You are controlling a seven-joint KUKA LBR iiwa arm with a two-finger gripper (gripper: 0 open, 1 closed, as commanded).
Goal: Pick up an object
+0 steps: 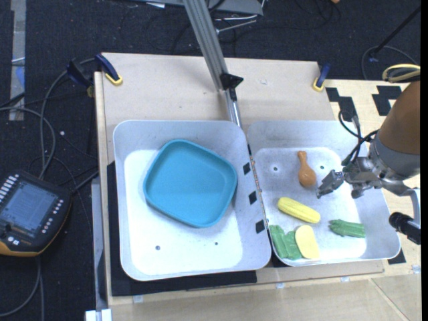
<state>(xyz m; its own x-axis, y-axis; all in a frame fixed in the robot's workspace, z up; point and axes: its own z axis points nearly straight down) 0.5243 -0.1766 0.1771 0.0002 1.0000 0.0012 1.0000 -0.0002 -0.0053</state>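
Dark metal, the claw (332, 182) hangs low in the right bin (381, 249), holding nothing; its spread I cannot tell. It sits between the brown drumstick (306, 171), upright with its narrow end pointing away, and the yellow corn (298, 210), whose long axis slants down-right.

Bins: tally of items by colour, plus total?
Blue: 1, plate in the left bin
Yellow: 2, corn-shaped piece and flat oval piece in the right bin
Green: 2, leafy piece and small vegetable
Brown: 1, drumstick
Total: 6
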